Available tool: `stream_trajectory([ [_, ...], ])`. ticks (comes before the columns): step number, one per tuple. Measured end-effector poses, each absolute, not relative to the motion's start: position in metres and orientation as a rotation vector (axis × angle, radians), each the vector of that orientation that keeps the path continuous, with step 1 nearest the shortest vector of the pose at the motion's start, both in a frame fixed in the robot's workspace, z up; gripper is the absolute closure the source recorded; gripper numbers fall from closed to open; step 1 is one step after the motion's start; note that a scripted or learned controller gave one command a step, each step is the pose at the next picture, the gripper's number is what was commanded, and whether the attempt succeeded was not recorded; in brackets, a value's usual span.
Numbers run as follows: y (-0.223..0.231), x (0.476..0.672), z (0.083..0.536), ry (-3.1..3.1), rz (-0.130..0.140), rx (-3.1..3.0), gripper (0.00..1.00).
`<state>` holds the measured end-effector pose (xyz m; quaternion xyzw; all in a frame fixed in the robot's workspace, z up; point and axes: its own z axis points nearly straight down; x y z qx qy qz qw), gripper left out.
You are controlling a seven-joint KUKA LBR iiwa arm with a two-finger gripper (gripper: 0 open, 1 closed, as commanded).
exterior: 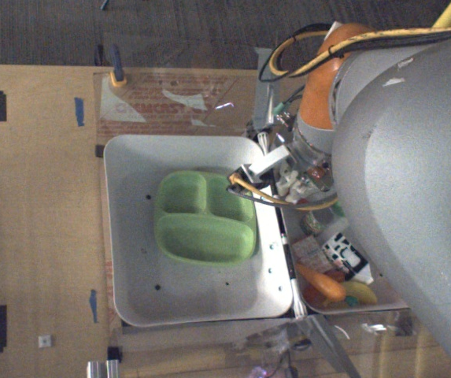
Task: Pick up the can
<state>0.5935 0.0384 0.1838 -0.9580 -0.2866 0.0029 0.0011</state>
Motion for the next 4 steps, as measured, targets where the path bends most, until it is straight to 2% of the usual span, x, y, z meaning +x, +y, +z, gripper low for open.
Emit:
stream_trajectory([
  [1, 0.116, 0.596, 0.136, -0.469, 0.004, -3.105, 1.00],
  [2, 0.091, 0.655, 0.185, -0.348, -0.003, -3.122, 1.00],
  [3, 0.104, 0.661, 0.258, -0.311, -0.002, -3.126, 1.00],
  [4, 0.156, 0.653, 0.151, -0.411, 0.003, -3.114, 1.00],
])
